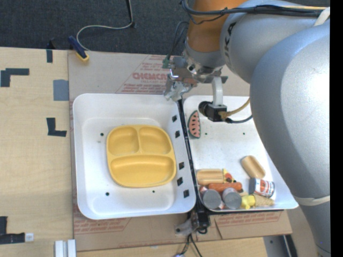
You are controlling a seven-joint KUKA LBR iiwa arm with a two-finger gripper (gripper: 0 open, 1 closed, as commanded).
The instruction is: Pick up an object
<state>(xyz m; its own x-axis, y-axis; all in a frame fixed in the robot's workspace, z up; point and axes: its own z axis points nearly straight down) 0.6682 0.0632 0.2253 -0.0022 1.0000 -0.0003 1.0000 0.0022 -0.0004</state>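
My gripper [175, 90] hangs over the far end of the divider between the two white bins, above the rim. Nothing shows between its tips. A watermelon slice [194, 125] lies in the right bin [236, 138] just below and right of the gripper, against the divider. At the near end of that bin lie a hot dog bun [210, 175], a tan bread roll [253, 166], a red sausage [224, 187], two grey cans [221, 198], a red-labelled can [263, 187] and a small yellow piece [247, 201]. A yellow divided plate [141, 155] sits in the left bin [88, 143].
The big grey arm covers the right side of the view and overhangs the right bin's far edge. The bins rest on brown cardboard [123, 74]. A blue and yellow clip [78, 48] with a cable lies beyond the bins at the back left.
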